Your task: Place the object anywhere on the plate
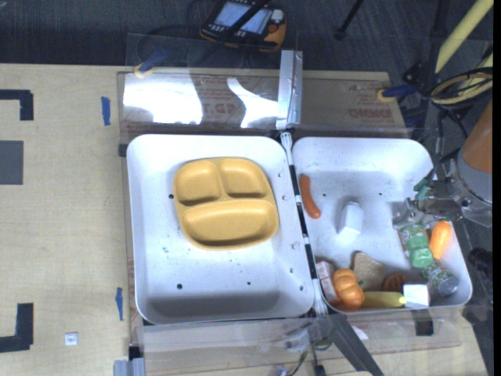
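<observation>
A yellow plate [226,202] with three compartments lies in the left bin [156,272], toward its back. Toy food is scattered in the right bin [368,159]. An orange sausage [310,197] lies by the bin's left wall and a white piece [350,218] sits near the middle. An orange carrot [441,239] and a green piece [419,250] lie at the right side. My gripper [417,205] is low over the right bin's right side, just above and left of the carrot and green piece. Nothing shows in its grasp.
Along the right bin's front lie a brown slice [369,266], an orange pumpkin-like piece [349,287], a yellow banana [383,298], a white block [416,294] and a grey item [443,282]. A metal divider [290,171] separates the bins. Cables hang at the back right.
</observation>
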You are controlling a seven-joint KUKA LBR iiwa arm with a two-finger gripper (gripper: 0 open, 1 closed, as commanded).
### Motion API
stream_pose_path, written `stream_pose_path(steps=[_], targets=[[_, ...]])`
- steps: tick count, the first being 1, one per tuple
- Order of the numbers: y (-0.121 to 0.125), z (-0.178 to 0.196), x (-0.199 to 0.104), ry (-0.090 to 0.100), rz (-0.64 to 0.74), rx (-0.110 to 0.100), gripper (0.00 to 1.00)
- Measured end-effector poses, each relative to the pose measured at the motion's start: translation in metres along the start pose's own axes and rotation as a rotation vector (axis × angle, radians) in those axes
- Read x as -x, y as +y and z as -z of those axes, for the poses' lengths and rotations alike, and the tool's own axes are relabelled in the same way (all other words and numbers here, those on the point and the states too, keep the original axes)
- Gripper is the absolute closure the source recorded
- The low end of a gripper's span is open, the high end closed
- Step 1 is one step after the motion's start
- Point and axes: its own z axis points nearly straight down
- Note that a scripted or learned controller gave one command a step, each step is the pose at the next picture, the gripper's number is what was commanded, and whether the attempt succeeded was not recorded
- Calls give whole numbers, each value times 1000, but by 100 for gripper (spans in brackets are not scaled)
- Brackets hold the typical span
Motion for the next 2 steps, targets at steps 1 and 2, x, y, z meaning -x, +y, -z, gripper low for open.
stream_pose_path(steps=[1,2], targets=[[56,-15,-56,0,16,3,100],[112,-19,-143,-1,18,3,100]])
